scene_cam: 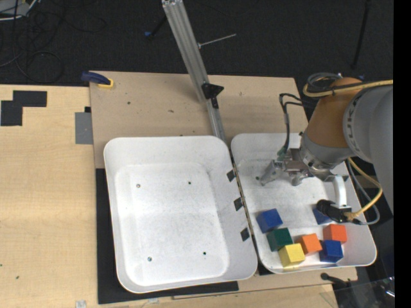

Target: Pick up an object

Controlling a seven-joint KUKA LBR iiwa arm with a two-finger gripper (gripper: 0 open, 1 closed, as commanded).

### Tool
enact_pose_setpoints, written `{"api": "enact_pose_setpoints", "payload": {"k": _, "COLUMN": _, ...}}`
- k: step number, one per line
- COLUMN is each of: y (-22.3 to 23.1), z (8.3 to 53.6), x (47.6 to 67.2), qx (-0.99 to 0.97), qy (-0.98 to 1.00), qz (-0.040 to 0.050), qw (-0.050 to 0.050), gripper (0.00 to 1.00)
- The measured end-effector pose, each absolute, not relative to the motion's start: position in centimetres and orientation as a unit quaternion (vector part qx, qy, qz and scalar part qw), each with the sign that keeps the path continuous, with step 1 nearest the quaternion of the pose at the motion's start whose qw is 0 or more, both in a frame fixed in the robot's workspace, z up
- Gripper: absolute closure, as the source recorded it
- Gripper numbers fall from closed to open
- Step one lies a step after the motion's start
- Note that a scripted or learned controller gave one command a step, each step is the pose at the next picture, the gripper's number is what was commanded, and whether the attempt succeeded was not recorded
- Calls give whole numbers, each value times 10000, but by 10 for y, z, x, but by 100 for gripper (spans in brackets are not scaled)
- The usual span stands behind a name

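Rightward, bin [257, 147] — coloured blocks [302, 236], clustered

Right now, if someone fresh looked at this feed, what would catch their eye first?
Probably the cluster of coloured blocks in the near corner of the right bin: a blue block, a green block, a yellow block, an orange block and more beside them. Next, the grey arm with its orange band reaching in from the right, its pincer low over the bin's bare far half. The left bin sits alongside.
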State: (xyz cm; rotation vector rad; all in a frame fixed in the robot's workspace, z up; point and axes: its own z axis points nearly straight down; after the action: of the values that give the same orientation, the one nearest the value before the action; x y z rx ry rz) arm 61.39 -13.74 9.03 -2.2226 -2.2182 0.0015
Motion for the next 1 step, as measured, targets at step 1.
{"api": "enact_pose_setpoints", "payload": {"k": 1, "y": -139, "z": 101, "x": 613, "qx": -7098, "qy": -7044, "qz": 7, "qw": 15, "gripper": 100}}
